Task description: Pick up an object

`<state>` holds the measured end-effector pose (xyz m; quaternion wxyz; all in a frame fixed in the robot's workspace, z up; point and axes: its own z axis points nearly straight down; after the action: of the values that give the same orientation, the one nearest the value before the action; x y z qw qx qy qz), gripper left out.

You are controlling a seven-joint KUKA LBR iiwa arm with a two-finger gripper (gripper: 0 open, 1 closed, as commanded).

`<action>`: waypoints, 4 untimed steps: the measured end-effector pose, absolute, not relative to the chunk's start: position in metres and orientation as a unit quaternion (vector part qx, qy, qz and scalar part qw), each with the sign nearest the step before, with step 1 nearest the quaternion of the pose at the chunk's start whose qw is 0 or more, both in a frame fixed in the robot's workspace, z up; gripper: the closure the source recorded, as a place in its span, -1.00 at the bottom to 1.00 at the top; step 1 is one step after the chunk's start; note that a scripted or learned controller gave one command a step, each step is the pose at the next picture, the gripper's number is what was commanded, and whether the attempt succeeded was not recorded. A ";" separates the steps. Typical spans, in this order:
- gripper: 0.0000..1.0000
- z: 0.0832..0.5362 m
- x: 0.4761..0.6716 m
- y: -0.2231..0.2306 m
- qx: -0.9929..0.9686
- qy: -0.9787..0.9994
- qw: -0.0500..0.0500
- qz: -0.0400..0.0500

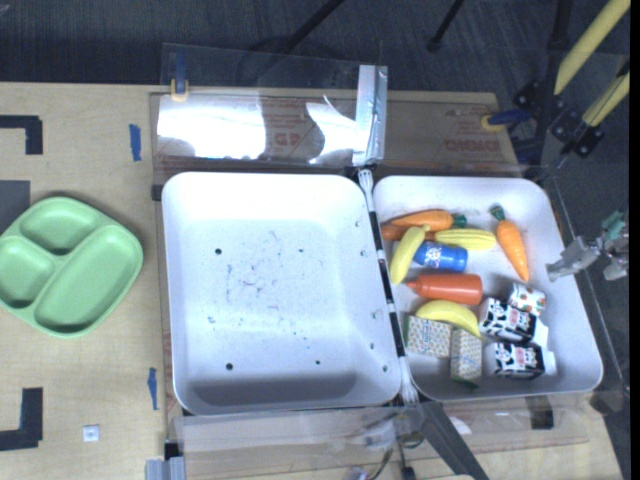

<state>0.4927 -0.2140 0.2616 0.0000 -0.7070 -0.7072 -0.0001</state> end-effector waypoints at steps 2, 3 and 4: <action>-1.00 0.105 0.530 -0.214 -0.752 -0.660 -0.001 -0.014; 1.00 0.122 0.539 -0.214 -0.751 -0.660 -0.014 -0.023; 1.00 0.201 0.599 -0.145 -0.777 -0.630 0.000 0.000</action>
<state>0.5995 -0.1447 0.2012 -0.0003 -0.7770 -0.6295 0.0000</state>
